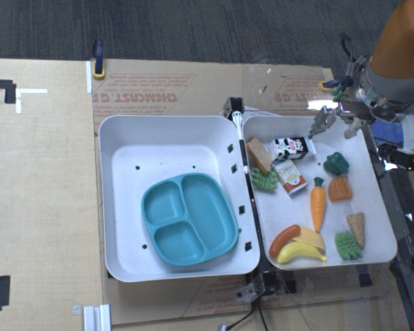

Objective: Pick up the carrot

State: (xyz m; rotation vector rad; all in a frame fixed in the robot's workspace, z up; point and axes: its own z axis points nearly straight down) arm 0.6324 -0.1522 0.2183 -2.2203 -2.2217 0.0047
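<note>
The carrot (318, 205) is being shown lying lengthwise mid-bin in the right bin (379, 185), crowded by a carton (289, 174) and a banana (301, 252), so a neighbour could be grabbed instead, while the gripper (324, 121) is being held with fingers apart above the far edge.

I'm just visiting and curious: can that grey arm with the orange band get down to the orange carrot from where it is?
Probably yes. The orange carrot lies uncovered in the right white bin, nothing on top of it, and the gripper hangs over that bin's far edge.
</note>
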